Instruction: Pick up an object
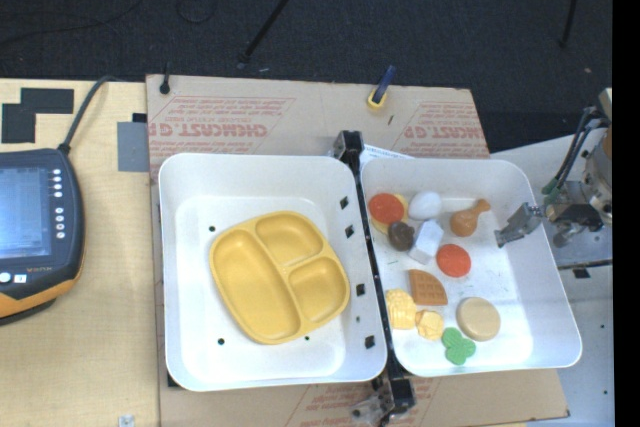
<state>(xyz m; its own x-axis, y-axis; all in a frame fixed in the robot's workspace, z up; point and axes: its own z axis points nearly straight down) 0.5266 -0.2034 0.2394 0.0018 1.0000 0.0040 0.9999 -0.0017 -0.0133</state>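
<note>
Bench [90, 355]: light wood, cardboard sheet [300, 120] under two white bins.

Left bin [190, 215]: holds a yellow divided tray [278, 275], three compartments, lying flat near the bin's centre and turned at a slant.

Right bin [545, 315]: holds a cluster of small toy foods, all in its left and middle part.

Pendant [30, 225]: grey-black handheld screen with an orange lower edge, at 9 o'clock from the left bin, on the bench.

Arm: grey parts at the view's right edge, at 3 o'clock from the right bin. Gripper [522, 223] hangs over the bin's right rim, apart from the food. Nothing between the fingers; how wide they stand I cannot tell.

Food, roughly by size:
- Cream round cookie [479, 319], at 5 o'clock in the cluster.
- Brown waffle [428, 288], centre.
- Orange disc [387, 208], at 11 o'clock.
- Red ball [454, 261], just at 2 o'clock from the waffle.
- Drumstick [468, 216], tan, at 1 o'clock.
- White egg [425, 205], touching the orange disc's right side.
- Yellow pieces [402, 309], at 7 o'clock, near the divider.
- Green piece [458, 347], just below the cookie.
- Dark brown lump [402, 235], below the orange disc.
</note>
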